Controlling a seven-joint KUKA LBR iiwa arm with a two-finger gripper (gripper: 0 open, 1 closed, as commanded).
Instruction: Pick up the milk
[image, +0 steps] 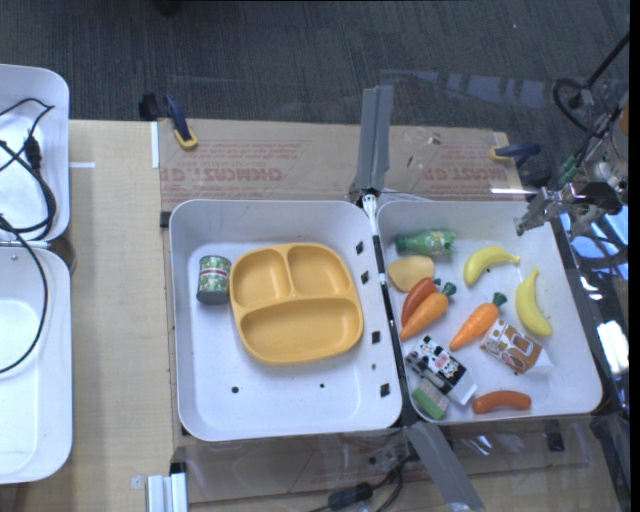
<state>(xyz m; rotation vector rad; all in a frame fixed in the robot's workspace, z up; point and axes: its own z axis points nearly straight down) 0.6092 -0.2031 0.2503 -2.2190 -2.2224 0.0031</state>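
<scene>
Milk carton (439, 369) lies untouched in your right bin (585, 400); gripper (550, 208) hovers well apart near the far corner, grip state unclear. Everything's left.

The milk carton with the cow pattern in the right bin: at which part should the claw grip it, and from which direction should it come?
The milk carton lies on its side, slanted, near the right bin's front-left corner. Probably best to come straight down from above and close across its narrow width at mid-body. The long flat sides give parallel faces. A green item touches its lower end and carrots lie above, so the ends are crowded.
</scene>
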